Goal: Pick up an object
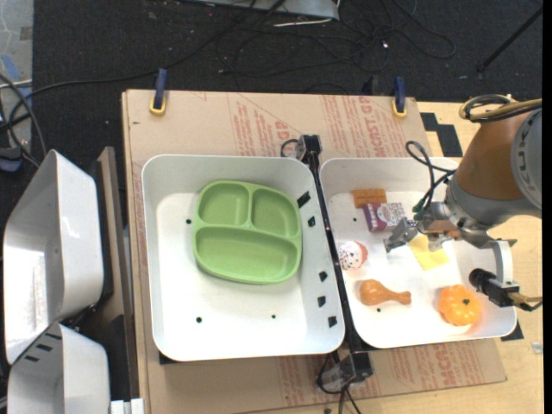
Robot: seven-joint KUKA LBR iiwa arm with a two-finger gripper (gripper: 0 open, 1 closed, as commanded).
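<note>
We put the gripper (398, 235) mid right bin (509, 322), can't tell its state, nothing visibly held, just beside the yellow piece (429, 255); the drumstick (384, 294) at lower centre looks light, stiff, slick, so grab its thin end.

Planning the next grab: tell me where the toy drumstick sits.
The toy drumstick lies near the front of the right bin, just below the small white ball and left of the orange pumpkin.
</note>
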